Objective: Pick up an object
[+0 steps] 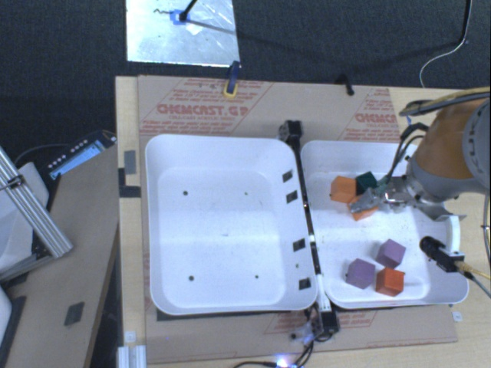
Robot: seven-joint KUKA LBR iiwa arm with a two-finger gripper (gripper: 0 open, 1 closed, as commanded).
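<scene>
My gripper [370, 200] reaches in from the right and hangs low over the far part of the right bin [330, 236]. An orange block [344, 188] lies just left of it, and a dark green block [367, 180] sits just behind it. A smaller orange piece [363, 212] shows right beneath the gripper tip, partly hidden by it. I cannot tell whether that piece is between the fingers. Toward the bin's front lie two purple blocks [391, 251] [360, 273] and another orange block [390, 282].
The left bin [157, 228] stands beside the right one, with a black divider with clips [301, 221] between them. The arm's grey and orange body [453, 148] covers the right bin's far right corner. A brown board [199, 106] lies under both bins.
</scene>
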